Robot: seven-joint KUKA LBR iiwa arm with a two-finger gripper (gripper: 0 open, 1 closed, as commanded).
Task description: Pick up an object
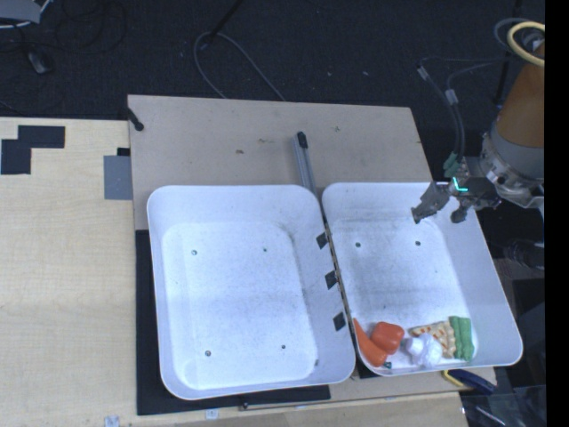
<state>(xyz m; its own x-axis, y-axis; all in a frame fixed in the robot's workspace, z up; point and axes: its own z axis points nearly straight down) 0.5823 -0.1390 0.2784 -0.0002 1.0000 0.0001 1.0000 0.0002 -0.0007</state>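
Smooth white plastic bin (462,265) under the spread, unladen pincer (440,205); toys cornered.

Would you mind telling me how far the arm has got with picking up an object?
Nothing looks picked yet. The gripper hangs over the right bin's far edge, fingers apart with nothing between them. The objects, an orange-red one, a white one and a green one, lie clustered in the near corner. Reaching, grasping and lifting all remain.

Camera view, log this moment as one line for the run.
claw: open, over right bin's far edge, holding nothing | red-orange object, green object, pale items: right bin near edge | pick: not yet done
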